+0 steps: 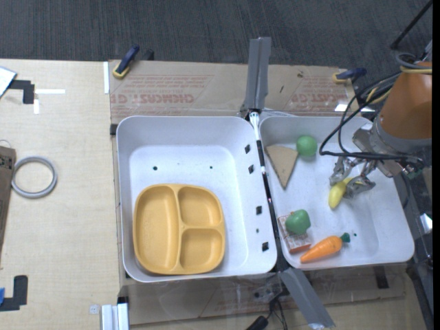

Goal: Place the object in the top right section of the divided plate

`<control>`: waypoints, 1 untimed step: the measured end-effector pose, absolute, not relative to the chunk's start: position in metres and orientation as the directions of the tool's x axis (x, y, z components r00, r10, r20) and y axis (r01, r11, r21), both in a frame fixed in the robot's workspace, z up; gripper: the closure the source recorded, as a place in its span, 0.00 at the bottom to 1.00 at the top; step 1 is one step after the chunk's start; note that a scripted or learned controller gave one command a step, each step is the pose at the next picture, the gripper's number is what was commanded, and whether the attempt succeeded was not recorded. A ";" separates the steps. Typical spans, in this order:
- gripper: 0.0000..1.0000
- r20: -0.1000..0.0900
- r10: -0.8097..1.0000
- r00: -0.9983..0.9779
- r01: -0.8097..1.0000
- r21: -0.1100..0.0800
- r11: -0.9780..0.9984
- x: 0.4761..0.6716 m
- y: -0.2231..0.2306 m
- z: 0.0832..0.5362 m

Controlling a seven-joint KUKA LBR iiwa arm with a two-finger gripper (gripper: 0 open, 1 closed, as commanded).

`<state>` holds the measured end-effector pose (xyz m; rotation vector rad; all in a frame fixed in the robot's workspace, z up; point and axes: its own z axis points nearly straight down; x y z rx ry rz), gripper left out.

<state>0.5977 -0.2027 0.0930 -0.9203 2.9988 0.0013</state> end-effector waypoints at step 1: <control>1.00 -0.009 -0.868 -0.497 -0.868 -0.001 0.497 0.588 -0.217 0.094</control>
